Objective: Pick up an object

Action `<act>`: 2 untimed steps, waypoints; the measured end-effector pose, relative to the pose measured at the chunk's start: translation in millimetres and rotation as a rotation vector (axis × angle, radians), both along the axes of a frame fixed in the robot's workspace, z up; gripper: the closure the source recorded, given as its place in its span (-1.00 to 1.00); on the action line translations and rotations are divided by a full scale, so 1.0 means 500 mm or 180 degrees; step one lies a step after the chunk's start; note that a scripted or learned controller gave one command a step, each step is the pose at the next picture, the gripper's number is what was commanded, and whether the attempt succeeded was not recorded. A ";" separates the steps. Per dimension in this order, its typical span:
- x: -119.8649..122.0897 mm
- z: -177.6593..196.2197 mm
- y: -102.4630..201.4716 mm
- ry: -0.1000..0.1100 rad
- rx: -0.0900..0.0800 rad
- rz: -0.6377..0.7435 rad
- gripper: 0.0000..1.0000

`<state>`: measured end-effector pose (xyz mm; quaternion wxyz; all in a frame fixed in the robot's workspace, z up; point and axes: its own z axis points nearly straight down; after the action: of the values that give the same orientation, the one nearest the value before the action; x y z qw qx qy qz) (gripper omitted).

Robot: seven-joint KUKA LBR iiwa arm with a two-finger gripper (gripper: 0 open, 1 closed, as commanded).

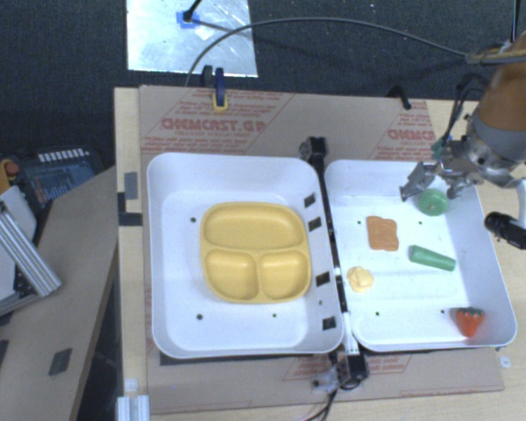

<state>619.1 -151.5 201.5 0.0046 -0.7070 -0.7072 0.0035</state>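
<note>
My gripper (435,186) hangs over the far part of the right bin (500,301), its two fingers spread open. A round green object (434,203) lies on the bin floor just in front of and between the fingertips; nothing is clamped. An orange-brown flat piece (382,232) sits near the bin's middle. Right of that piece lies a green cylinder (431,257). A pale yellow lump (360,278) rests by the bin's left wall, and a red-orange item with a green top (470,320) is in the near right corner.
The left bin (171,235) holds a yellow divided plate (252,251). A black divider with clips (326,244) runs between the bins. The arm's orange band (513,95) rises at the right, with a black fitting (508,228) beside the right bin's edge.
</note>
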 end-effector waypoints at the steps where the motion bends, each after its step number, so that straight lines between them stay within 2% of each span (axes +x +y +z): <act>1: 0.006 0.016 0.001 -0.0041 -0.0007 0.0008 -1.00; 2: 0.016 -0.074 0.015 -0.0039 -0.0007 0.0017 -1.00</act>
<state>627.3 -144.1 164.5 -0.0005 -0.7051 -0.7091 -0.0001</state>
